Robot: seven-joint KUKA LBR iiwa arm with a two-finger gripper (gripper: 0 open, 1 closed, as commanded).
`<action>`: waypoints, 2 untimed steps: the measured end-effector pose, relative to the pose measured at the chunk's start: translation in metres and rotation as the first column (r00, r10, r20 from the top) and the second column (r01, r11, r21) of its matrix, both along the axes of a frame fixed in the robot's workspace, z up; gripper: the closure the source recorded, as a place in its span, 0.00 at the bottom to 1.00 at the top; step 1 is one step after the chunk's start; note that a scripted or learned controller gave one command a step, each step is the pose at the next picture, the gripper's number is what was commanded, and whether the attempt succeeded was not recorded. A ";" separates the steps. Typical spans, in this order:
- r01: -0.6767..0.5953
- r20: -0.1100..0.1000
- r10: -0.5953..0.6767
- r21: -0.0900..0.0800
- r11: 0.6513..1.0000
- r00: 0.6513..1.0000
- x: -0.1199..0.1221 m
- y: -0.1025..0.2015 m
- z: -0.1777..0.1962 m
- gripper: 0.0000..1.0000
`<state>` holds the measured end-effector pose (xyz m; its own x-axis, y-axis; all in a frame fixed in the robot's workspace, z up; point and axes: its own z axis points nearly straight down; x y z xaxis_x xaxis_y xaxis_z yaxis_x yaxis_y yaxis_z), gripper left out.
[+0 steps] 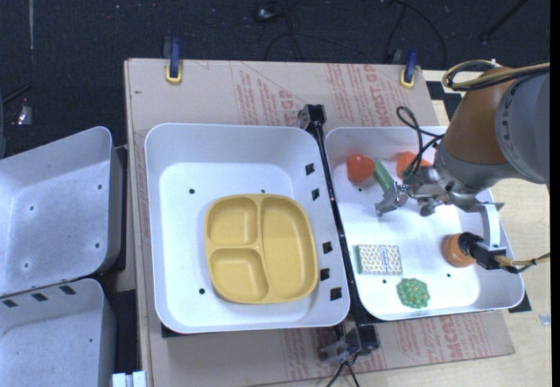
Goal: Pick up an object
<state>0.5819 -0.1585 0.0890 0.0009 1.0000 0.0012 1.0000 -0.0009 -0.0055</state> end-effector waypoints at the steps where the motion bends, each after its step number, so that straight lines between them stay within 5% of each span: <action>1: 0.001 0.007 -0.001 -0.002 1.000 1.000 0.002 -0.001 0.014 1.00; 2: -0.004 0.013 0.004 -0.003 1.000 1.000 0.007 0.003 0.077 1.00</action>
